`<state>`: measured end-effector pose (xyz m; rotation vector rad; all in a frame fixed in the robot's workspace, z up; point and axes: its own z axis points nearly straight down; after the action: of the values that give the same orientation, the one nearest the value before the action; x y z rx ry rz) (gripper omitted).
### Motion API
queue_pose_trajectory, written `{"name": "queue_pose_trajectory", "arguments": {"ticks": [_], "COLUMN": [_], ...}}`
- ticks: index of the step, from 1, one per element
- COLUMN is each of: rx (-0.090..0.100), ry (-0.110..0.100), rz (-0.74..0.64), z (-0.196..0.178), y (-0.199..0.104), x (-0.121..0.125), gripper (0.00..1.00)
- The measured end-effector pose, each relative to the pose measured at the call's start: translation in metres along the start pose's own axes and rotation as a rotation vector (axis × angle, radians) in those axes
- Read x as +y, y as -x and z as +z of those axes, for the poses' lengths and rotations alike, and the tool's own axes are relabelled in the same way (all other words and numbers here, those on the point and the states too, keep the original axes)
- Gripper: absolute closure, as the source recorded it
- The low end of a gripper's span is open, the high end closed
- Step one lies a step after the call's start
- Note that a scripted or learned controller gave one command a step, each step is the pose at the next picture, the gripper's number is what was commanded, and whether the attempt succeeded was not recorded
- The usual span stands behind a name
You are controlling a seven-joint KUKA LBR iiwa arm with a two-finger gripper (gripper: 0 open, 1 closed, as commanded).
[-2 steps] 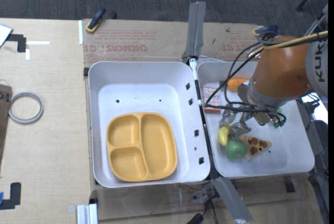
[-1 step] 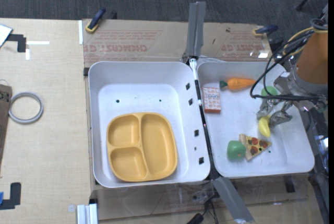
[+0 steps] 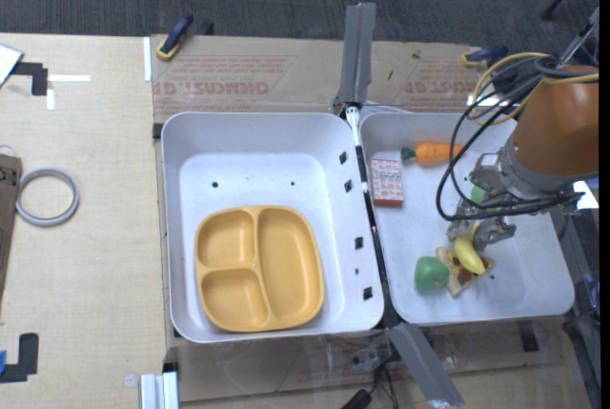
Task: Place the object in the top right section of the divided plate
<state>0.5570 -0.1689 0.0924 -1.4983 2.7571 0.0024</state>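
Where the two white bins sit side by side on the bench, the left bin holds a yellow divided plate lying flat toward its near side, with one long section on the right and two smaller sections on the left; all three sections are bare. The right bin holds the loose items. A small red-and-white box lies near its far left corner, just beside the wall shared with the other bin, and an orange carrot lies close to the far wall, near the box. Toward the near side a green apple rests touching a tan piece of something too small to identify. A yellow banana sits against that cluster, directly under the gripper, which hangs low over it from the grey arm with its orange band. Whether the pincer is released or clenched on the banana cannot be told from this slant.
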Motion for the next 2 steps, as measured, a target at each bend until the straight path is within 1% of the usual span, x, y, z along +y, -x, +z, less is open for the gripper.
{"name": "queue_pose_trajectory", "arguments": {"ticks": [1,2], "rx": [0.000,-0.001], "ry": [0.002,0.001], "rz": [-0.288,-0.666], "z": [0.0013,0.0006], "y": [0.0568,0.0604], "x": [0.0314,0.0305], "gripper": [1.00,1.00]}}
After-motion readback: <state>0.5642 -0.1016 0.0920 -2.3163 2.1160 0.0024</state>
